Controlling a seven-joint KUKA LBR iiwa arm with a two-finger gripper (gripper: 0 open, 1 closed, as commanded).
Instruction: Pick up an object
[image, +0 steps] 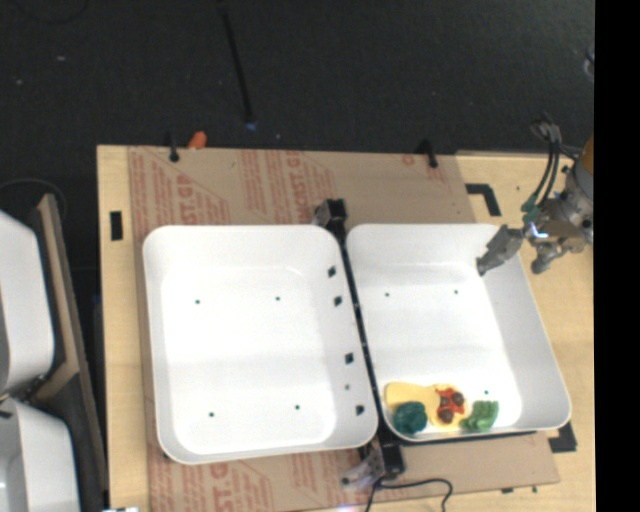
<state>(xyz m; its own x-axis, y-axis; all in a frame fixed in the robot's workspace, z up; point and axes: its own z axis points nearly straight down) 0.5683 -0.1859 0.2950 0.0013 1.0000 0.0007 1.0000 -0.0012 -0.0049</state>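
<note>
Small objects lie bunched at the front edge of the right bin (440, 320): a yellow flat piece (404, 392), a dark teal lump (408, 418), a red piece (449, 402) and a green piece (482, 416). My gripper (520, 256) hangs over the bin's far right corner, well behind those objects. Its two grey fingers (493, 253) are spread apart, open, with nothing between them.
The left bin (240, 340) sits beside the right one, with a row of black clips (345, 300) along the seam between them. Both rest on a cardboard sheet (230, 185) on the wooden bench. Cables (548, 170) hang near the wrist.
</note>
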